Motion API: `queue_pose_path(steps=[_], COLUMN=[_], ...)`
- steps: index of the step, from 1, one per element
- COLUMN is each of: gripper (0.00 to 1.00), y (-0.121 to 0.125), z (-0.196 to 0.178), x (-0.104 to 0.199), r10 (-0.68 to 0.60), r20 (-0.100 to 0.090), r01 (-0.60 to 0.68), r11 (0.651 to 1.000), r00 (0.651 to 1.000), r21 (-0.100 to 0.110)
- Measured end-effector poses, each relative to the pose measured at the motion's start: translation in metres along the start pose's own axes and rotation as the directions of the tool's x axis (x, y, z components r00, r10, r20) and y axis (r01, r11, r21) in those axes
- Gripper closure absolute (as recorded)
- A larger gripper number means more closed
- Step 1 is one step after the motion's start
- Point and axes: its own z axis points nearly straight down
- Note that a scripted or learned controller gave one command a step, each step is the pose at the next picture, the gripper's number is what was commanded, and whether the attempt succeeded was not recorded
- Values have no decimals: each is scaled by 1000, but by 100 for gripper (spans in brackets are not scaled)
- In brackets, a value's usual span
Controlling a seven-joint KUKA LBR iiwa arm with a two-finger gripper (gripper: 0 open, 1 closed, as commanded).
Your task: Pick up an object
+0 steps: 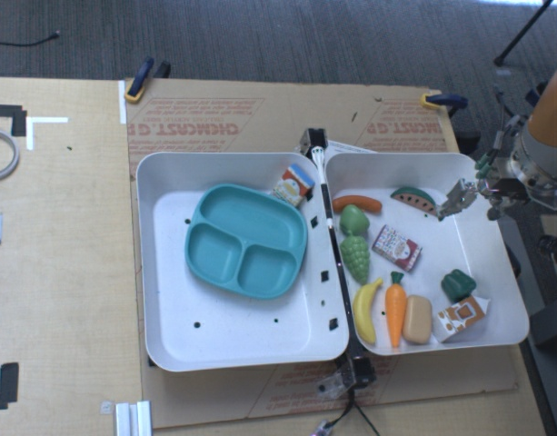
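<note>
Scanning from the left: the left bin [160, 271] carries a teal divided plate [246, 242], and a small printed packet [292, 187] sits just beside the plate's far corner, close to the divider; nothing to chase there. Across the divider, the right bin [496, 330] is where the pickings are: a sausage [357, 203], a green pepper [353, 220] and grapes [356, 255] run down the near wall; a banana [366, 311], a carrot [395, 309] and a bread roll [416, 320] lie packed side by side at the front; a red card packet [395, 247] sits in the middle, a watermelon slice [412, 198] towards the back, a dark green piece [458, 284] and a little carton [462, 316] on the right. The gripper [458, 198] hangs by the bin's back right part, just beside the watermelon slice, holding nothing; whether its fingers are spread, I can't tell from here. My read: go for something standing apart, the slice or the card packet, come straight down and centre over it; the crowded front row invites a miss. The arm itself reaches in from the right edge, wrist angled leftward.
</note>
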Motion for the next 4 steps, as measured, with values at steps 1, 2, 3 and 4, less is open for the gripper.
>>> queue_pose_path(steps=[1, 2, 3, 4], gripper=[0, 100, 100, 0], y=[3, 4, -16, -16], z=[128, 118, -106, -106], x=[52, 51, 106, 106], r10=[1, 4, -3, -3], r20=[-1, 3, 2, 1], r01=[-1, -4, 3, 3], r11=[1000, 1000, 1000, 1000], r00=[1000, 1000, 1000, 1000], r21=[-5, -9, -3, -2])
